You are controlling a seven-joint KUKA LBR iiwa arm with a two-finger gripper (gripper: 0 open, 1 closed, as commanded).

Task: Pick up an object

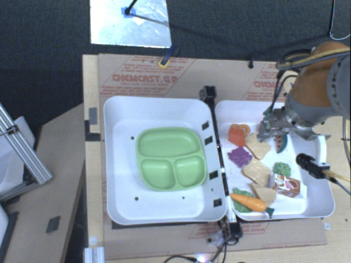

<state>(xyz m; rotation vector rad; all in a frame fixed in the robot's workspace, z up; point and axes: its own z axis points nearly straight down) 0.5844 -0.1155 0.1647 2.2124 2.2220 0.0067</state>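
The claw [267,131] hangs low in the right bin [318,201], just above a tan bread slice [258,147] near the orange piece [238,134], seemingly lined up for a pick, though I cannot tell its opening.

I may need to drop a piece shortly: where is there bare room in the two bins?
Left white bin: bare floor all round the green three-compartment plastic plate. Right white bin: crowded, toy food from the gripper down to the orange carrot.
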